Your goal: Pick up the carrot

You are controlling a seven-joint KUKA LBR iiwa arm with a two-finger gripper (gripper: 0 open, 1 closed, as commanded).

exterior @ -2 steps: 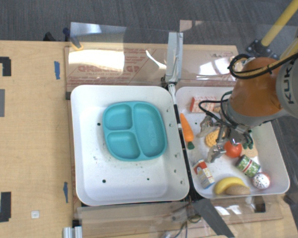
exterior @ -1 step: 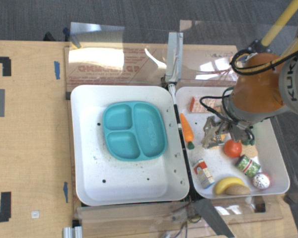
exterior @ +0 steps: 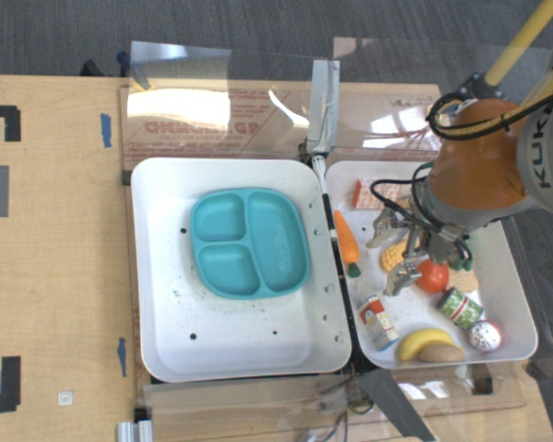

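Observation:
The carrot (exterior: 347, 241), orange with a green tip, lies along the left wall of the right bin (exterior: 521, 325), pointing toward the front. My gripper (exterior: 395, 255) hangs low over the middle of that bin, a short way right of the carrot and not touching it. It is open, one finger (exterior: 382, 231) behind and one finger (exterior: 403, 278) in front of a yellow corn cob (exterior: 392, 258). The orange wrist band (exterior: 475, 168) covers the bin's back right part.
Around the gripper lie a red tomato (exterior: 433, 277), a green can (exterior: 459, 306), a white ball (exterior: 485, 336), a banana (exterior: 429, 345), a small bottle (exterior: 378, 321) and a red packet (exterior: 363, 194). The left bin (exterior: 166, 339) holds a teal divided plate (exterior: 251, 242).

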